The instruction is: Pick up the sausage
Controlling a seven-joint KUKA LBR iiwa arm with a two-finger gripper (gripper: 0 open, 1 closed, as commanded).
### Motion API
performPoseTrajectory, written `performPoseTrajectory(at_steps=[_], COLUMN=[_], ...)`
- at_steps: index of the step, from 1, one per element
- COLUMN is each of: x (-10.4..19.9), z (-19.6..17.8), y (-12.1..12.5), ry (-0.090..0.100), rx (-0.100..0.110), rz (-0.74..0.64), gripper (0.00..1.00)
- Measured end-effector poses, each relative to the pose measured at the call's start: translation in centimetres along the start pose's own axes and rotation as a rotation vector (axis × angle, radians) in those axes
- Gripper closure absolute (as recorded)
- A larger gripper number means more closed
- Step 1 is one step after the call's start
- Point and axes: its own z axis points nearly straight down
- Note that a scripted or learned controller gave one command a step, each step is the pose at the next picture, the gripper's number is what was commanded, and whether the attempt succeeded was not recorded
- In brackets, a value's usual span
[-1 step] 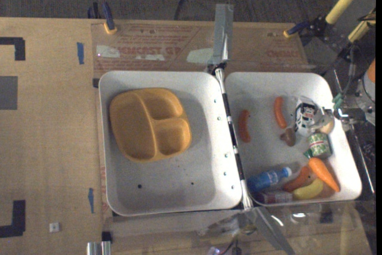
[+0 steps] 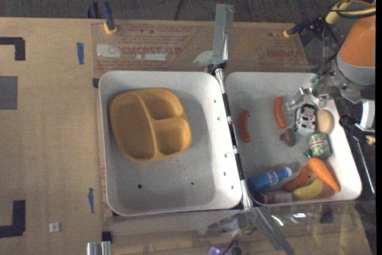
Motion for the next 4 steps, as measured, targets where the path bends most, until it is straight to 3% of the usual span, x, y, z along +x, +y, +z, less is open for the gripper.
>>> performPoseTrajectory(at_steps=[1, 2, 3, 4], x=[5.7, 5.5, 11.0, 15.4], z=[2.8, 0.8, 2.7, -6.5], y=[-2.8, -2.1, 2.8, -2.2], ry=[-0.012, -0.019, -0.009, -0.004], rx=[-0.013, -0.035, -0.014, 0.0], rz=[-0.026, -0.028, -0.138, -0.133], gripper=[0.0, 1.0, 1.0, 1.0])
